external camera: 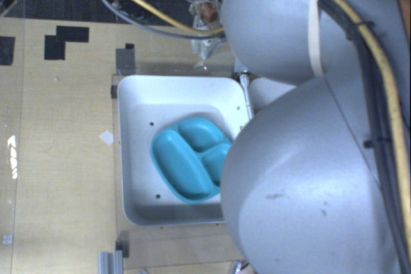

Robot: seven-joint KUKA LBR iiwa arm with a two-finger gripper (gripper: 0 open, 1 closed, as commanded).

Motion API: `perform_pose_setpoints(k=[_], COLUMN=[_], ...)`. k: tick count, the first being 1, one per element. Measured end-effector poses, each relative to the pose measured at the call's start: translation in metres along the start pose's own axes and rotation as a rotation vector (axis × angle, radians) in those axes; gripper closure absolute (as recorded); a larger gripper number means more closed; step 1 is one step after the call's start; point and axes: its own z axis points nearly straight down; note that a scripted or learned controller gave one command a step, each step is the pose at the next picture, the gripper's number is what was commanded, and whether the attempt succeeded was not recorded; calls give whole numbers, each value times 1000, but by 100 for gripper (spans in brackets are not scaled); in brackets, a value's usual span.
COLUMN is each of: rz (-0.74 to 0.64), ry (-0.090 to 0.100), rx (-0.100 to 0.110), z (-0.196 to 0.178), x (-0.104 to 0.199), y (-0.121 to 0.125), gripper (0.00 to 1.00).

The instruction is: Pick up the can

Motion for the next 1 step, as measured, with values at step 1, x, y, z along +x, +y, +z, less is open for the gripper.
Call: perform_pose_setpoints(k=[1], rz=[134], ry=[3], rx=[0], z=[-38], x=[22], y=[8], gripper=[100])
